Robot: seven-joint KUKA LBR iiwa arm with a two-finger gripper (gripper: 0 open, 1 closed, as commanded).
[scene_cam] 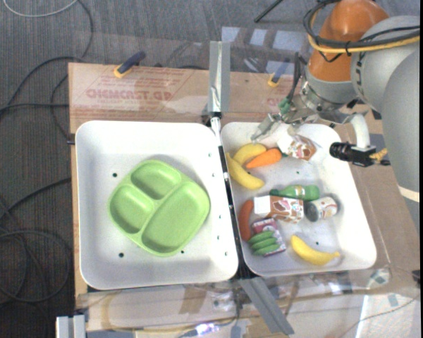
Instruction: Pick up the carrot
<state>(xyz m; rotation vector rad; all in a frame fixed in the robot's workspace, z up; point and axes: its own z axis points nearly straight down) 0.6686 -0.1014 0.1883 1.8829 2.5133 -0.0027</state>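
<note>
Grey carpet floor (148, 20) with loose black cables (28, 104); cardboard sheet (141, 94) covers tabletop, held by yellow-blue clamps (129, 63).

Grey arm (395, 62) reaches from right; claw (278, 122) low, wrist bent down.

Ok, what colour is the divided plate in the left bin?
Light green, all three compartments alike; the divided plate shows plainly in the camera view.

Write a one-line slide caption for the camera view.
Grey KUKA arm's two-finger gripper hovers above the orange carrot beside a yellow banana in the right white bin.
</note>
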